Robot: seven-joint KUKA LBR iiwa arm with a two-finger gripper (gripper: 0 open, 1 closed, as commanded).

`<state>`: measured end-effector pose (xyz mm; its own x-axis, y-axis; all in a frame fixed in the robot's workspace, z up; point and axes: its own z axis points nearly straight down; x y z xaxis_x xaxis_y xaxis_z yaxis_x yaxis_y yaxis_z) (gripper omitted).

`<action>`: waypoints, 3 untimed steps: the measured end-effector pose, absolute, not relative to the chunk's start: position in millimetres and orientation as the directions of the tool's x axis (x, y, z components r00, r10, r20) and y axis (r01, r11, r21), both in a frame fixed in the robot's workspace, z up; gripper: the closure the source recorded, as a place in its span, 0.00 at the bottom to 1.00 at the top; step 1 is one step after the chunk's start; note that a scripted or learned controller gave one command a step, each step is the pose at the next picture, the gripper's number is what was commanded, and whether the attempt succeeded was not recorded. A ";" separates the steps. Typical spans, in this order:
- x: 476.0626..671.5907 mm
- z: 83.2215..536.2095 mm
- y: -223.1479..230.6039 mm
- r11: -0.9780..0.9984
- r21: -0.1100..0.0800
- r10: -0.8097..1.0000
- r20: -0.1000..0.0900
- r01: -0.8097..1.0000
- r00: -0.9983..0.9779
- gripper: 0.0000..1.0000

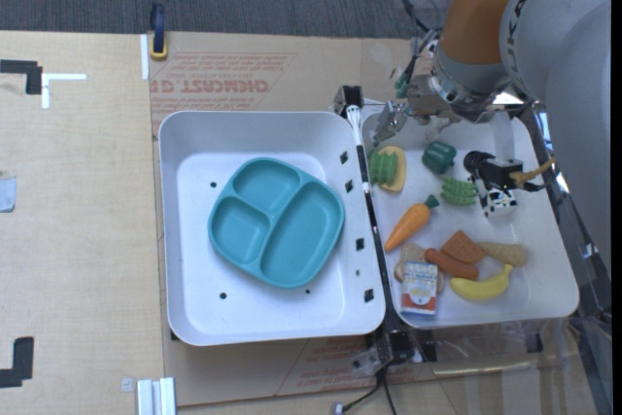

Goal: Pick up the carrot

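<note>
The carrot [410, 222] is lying aslant near the right bin's [556, 292] left wall, with bare floor just left of it and toys crowding its right. The gripper [394, 119] is hovering over the bin's far left corner; whether it is open cannot be told.

The arm [569, 44] is a thick, rounded casing of smooth light grey, with a broad glossy orange band [481, 0] above the wrist. Below it sits a darker grey metal wrist section, from which thin dark cables loop outward.
</note>
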<state>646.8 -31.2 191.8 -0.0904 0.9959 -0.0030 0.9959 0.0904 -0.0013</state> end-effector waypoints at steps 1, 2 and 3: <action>571.0 191.1 -67.3 0.080 -0.003 0.997 -0.002 0.997 -0.080 0.00; 540.3 191.0 -37.7 0.045 -0.004 0.999 -0.001 0.999 -0.045 0.00; 517.2 191.2 -45.0 -0.085 -0.004 0.996 0.000 0.996 0.085 0.00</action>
